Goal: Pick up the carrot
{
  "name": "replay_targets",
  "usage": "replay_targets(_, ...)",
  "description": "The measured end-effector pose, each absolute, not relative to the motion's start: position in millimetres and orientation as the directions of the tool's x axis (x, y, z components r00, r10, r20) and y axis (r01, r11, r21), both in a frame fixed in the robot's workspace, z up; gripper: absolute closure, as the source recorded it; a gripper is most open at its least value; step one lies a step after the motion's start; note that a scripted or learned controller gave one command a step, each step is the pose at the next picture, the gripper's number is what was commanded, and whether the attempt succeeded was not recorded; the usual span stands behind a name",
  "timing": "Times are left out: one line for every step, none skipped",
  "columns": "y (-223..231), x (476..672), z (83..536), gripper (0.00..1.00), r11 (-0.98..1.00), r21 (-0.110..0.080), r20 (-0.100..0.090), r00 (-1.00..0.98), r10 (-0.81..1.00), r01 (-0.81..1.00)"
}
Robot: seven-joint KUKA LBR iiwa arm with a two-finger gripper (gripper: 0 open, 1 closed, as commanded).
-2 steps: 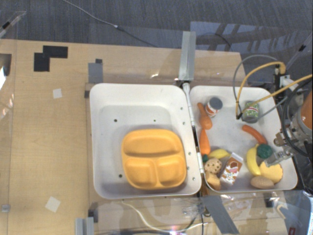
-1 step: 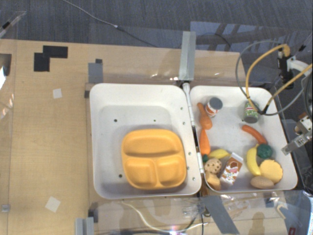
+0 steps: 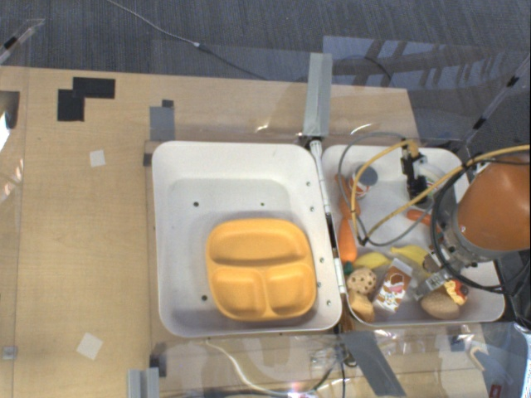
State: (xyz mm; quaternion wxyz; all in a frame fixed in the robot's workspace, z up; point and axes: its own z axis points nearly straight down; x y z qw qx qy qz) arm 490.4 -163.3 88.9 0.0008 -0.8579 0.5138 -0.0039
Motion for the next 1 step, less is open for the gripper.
replay_targets(-170.2, 492.2, 89.9, 1.00, -0.592, -0.016, -0.002, 0.592, -0.806, -0.806)
